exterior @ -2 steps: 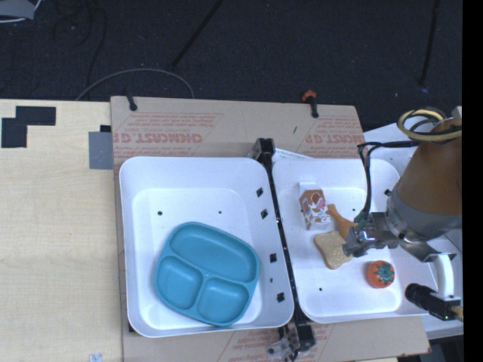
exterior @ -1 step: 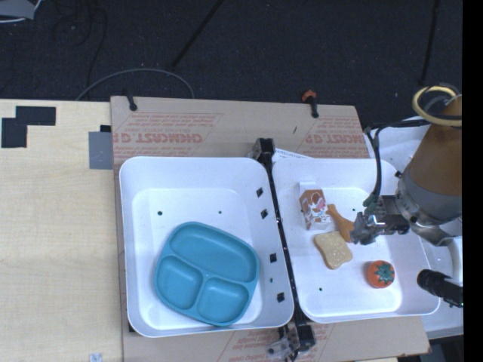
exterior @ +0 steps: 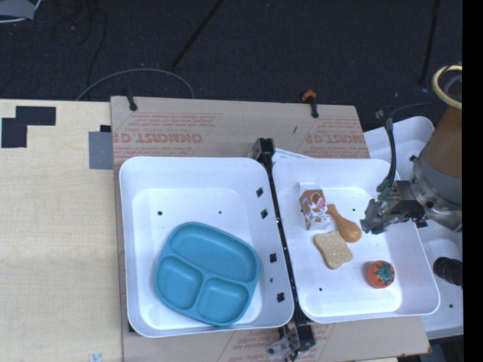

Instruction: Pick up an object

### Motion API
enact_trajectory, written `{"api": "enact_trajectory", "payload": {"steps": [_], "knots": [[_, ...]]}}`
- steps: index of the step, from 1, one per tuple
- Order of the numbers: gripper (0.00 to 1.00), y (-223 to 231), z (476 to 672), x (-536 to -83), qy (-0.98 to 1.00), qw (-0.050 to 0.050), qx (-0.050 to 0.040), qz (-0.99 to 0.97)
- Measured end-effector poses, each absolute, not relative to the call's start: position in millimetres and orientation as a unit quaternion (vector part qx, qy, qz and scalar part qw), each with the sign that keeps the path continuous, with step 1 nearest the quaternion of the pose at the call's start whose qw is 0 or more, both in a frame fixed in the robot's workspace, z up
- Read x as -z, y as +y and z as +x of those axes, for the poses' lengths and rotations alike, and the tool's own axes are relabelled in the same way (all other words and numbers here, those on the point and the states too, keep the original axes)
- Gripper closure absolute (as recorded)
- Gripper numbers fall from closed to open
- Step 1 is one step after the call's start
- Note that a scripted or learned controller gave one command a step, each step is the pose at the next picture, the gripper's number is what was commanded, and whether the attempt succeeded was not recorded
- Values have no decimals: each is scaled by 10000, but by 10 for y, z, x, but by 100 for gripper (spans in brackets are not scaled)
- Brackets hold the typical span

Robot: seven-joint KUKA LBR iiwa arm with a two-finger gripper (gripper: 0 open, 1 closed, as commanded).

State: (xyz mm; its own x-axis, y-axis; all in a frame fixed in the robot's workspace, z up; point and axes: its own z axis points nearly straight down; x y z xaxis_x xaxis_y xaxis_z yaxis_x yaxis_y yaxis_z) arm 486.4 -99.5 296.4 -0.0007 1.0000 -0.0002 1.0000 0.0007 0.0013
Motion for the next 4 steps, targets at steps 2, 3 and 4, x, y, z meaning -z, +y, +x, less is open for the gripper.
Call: {"api": "enact_trajectory", "payload": {"steps": [2, 3, 4], "knots": [[100, -76, 5103, -2670, 7082, -28, 17, 7060], [100, 388, 5266, -2549, 7084, -18, 11, 7058], [100, 868, 5291, -2276, 7085, -30, 24, 7057]]}}
